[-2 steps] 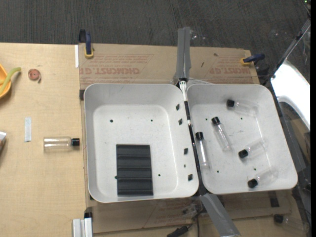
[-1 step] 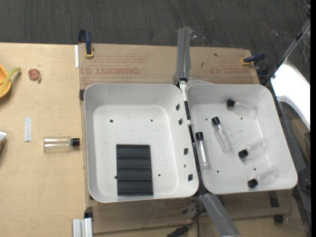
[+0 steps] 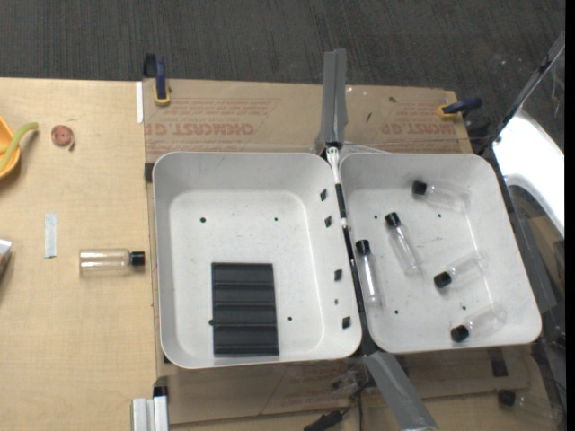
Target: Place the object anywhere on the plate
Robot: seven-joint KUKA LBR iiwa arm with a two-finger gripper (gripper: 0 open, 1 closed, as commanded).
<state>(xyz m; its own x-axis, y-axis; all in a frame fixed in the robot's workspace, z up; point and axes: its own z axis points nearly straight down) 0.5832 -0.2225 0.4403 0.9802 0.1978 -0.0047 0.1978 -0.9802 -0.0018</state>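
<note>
Mirrored "CHEMCAST GP" print on cardboard point(image 3: 296, 115), clear vials point(image 3: 402, 241) in right bin point(image 3: 512, 241), black plate point(image 3: 243, 309) in left bin point(image 3: 180, 241)

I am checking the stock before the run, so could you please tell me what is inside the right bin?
The right bin holds five clear vials with black caps, lying apart. Nothing covers them.

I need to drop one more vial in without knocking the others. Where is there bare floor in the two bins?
The left bin is bare above and beside the black plate. The right bin is crowded with five clear vials; its only open patch lies low, left of centre.
</note>
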